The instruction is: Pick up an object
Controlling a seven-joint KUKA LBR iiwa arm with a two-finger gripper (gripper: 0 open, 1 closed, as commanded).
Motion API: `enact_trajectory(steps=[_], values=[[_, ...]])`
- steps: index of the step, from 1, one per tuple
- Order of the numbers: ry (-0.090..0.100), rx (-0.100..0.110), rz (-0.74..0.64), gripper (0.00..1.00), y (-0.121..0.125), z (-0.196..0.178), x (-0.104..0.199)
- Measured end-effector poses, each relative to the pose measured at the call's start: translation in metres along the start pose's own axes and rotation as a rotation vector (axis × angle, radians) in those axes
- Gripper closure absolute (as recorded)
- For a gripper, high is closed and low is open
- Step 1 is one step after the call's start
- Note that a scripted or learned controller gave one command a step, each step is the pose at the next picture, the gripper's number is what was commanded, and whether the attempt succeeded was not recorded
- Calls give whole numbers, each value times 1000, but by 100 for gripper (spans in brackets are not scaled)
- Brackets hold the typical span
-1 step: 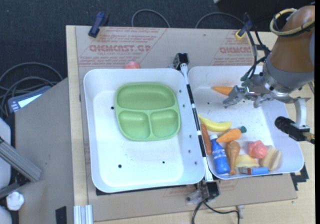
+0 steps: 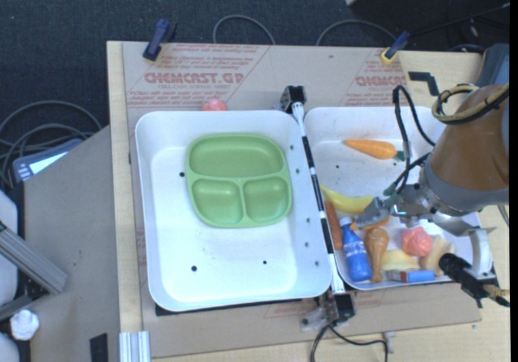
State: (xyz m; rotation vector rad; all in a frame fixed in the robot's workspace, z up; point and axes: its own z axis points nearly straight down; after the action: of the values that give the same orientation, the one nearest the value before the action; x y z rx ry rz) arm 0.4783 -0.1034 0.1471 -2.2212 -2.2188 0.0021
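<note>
The right bin (image 2: 324, 121) holds several toy items. An orange carrot (image 2: 371, 148) lies at the back and a yellow banana (image 2: 346, 201) in the middle. Toward the front are a blue bottle (image 2: 354, 252), a brown cone (image 2: 377, 242), a pink-red piece (image 2: 416, 240), a blue marker (image 2: 413, 275) and a thin orange stick (image 2: 332, 224) along the left wall. My gripper (image 2: 390, 210) hangs low over the bin's middle, just right of the banana and above the cone. Nothing is visibly held.
The left bin (image 2: 162, 215) holds a green divided plate (image 2: 239, 178). A small pink object (image 2: 214, 105) lies on the bench behind that bin. The arm's grey body (image 2: 469, 166) and black cables cover the right bin's right side.
</note>
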Motion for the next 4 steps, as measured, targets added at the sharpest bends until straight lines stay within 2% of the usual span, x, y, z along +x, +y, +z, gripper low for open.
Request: enact_trajectory(steps=[1,2,3,4], values=[[-1,-3,-1,0,67,63,-4],[-1,-4,-2,0,97,62,8],[0,0,-1,0,61,63,7],[-1,-4,-2,0,99,62,11]])
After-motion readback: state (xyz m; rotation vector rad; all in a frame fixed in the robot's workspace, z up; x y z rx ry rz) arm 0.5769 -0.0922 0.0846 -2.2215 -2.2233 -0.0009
